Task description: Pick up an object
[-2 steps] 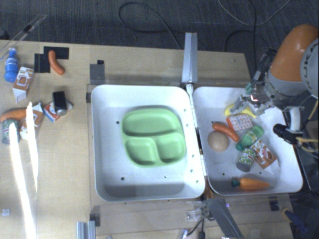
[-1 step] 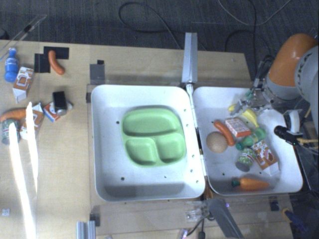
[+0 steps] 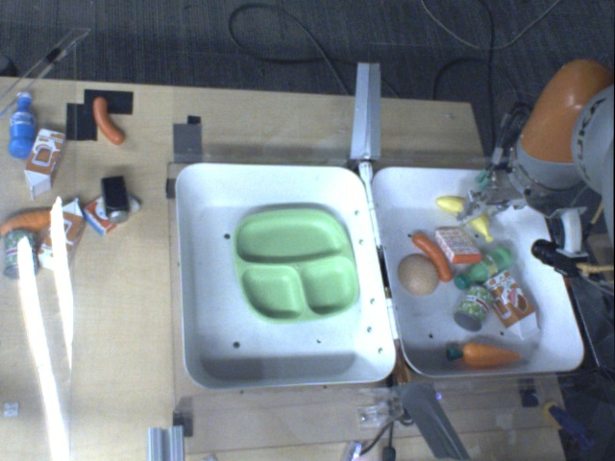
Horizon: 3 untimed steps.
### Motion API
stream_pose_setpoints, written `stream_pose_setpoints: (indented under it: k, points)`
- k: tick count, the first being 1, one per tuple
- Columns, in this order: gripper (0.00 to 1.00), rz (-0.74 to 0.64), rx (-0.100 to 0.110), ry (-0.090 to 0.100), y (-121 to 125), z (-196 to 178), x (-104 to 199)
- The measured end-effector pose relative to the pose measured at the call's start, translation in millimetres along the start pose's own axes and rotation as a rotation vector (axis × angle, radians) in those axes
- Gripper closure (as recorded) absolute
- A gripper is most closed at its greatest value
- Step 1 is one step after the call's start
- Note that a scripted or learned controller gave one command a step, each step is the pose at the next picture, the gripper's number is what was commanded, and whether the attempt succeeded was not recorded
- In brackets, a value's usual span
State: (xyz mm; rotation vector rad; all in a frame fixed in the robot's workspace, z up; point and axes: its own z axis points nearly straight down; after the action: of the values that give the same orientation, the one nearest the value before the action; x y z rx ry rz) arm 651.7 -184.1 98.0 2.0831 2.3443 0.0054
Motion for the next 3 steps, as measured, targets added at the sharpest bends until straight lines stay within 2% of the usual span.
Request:
stream_pose_setpoints:
  k: [1,2,3]
  points:
    - [1.00,0.043,0.024,0.001,11.9,12.9,21.2]
    - [1.00,0.082,-0.002,0.000,26.7,-90.5,57.1]
    - [1.00,0.075,-0.009,-0.002,29.1,-102.5,58.7]
